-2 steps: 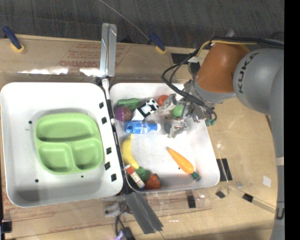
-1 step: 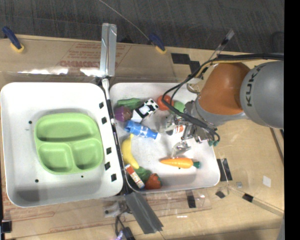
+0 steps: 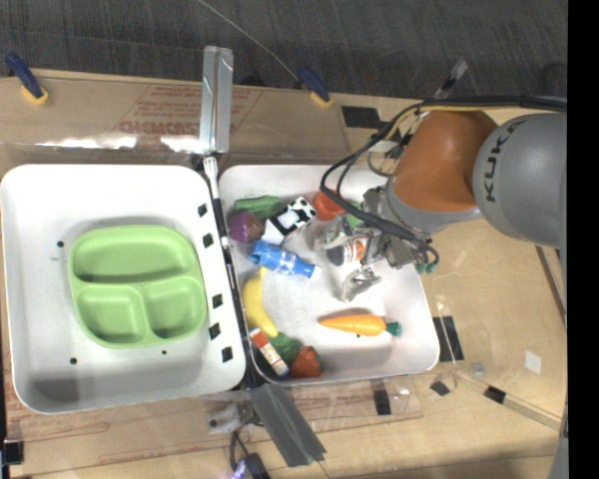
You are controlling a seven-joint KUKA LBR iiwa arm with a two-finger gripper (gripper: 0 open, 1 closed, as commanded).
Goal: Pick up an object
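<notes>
My gripper [image 3: 349,264] hangs low inside the right bin [image 3: 414,347], near its middle, below the orange-banded wrist [image 3: 434,163]. Just left of it lies a blue bottle [image 3: 283,261]. An orange carrot [image 3: 354,323] lies right below it on the bin floor. A yellow banana [image 3: 258,307] lies along the bin's left wall. At the back left sit a green vegetable [image 3: 258,207], a purple piece [image 3: 245,228], a black-and-white item [image 3: 298,213] and a red-orange piece [image 3: 327,206]. I see nothing clearly held.
The left bin [image 3: 25,228] holds a green divided tray [image 3: 138,285]. A strawberry [image 3: 304,361] and a small red bottle [image 3: 267,348] lie at the right bin's front left corner. Cables [image 3: 364,158] loop from the wrist over the bin's back edge.
</notes>
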